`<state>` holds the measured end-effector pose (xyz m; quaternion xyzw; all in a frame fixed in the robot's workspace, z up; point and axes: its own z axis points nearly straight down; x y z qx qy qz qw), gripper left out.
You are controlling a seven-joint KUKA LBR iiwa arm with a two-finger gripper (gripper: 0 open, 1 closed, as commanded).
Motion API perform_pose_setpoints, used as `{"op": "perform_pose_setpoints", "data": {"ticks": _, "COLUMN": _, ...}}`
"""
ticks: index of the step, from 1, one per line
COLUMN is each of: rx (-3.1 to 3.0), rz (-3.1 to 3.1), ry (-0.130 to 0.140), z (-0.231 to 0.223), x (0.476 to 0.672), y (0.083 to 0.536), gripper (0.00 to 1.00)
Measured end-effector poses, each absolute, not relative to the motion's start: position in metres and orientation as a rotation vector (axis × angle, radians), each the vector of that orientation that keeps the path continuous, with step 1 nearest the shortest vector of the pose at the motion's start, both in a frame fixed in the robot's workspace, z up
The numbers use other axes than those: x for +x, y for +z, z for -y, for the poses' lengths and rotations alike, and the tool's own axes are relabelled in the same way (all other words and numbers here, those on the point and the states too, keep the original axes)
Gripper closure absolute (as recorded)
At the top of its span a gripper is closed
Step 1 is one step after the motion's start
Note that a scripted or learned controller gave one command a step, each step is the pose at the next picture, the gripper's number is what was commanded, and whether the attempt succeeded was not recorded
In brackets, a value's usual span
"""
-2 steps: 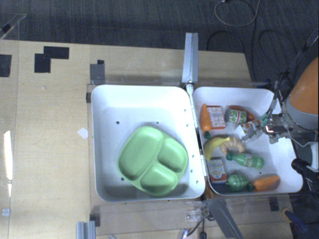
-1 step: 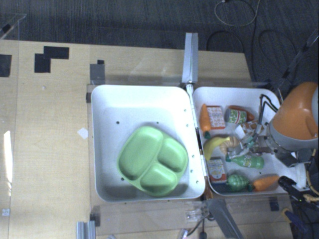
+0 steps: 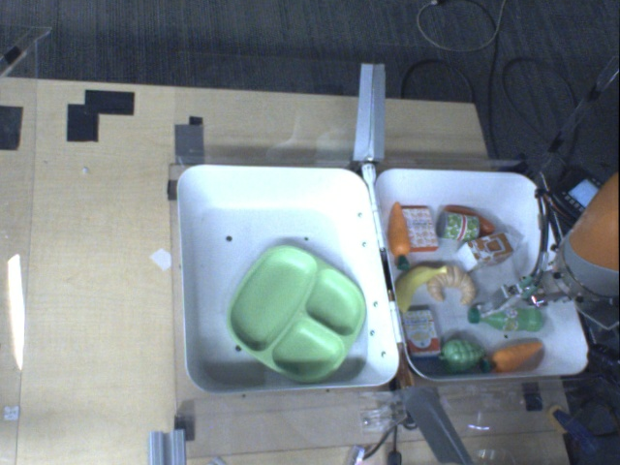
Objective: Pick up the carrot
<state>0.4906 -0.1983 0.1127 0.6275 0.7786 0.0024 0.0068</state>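
The carrot [image 3: 517, 356] is orange and lies flat in the front right corner of the right bin [image 3: 567, 342]. A dark green vegetable [image 3: 463, 356] sits just to its left. My gripper [image 3: 511, 301] reaches in from the right and hangs low over the bin's right side, a short way behind the carrot and apart from it. A pale green object [image 3: 508, 320] lies right under the gripper. The arm's orange band [image 3: 593, 238] shows at the right edge.
The right bin also holds a banana [image 3: 418, 281], a croissant [image 3: 453, 284], a small carton [image 3: 418, 228] with an orange item [image 3: 398, 232] beside it, a can [image 3: 459, 226] and other packets. The left bin [image 3: 208, 221] holds a green divided plate [image 3: 296, 311].
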Motion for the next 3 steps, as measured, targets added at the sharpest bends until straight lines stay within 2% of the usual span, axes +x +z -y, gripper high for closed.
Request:
{"op": "perform_pose_setpoints", "data": {"ticks": 1, "rx": 2.387, "rz": -2.023, "ry": 0.014, "z": 0.166, "x": 0.491, "y": 0.089, "gripper": 0.0}}
{"op": "perform_pose_setpoints", "data": {"ticks": 3, "rx": 1.821, "rz": -2.54, "ry": 0.011, "z": 0.206, "x": 0.493, "y": 0.09, "gripper": 0.0}}
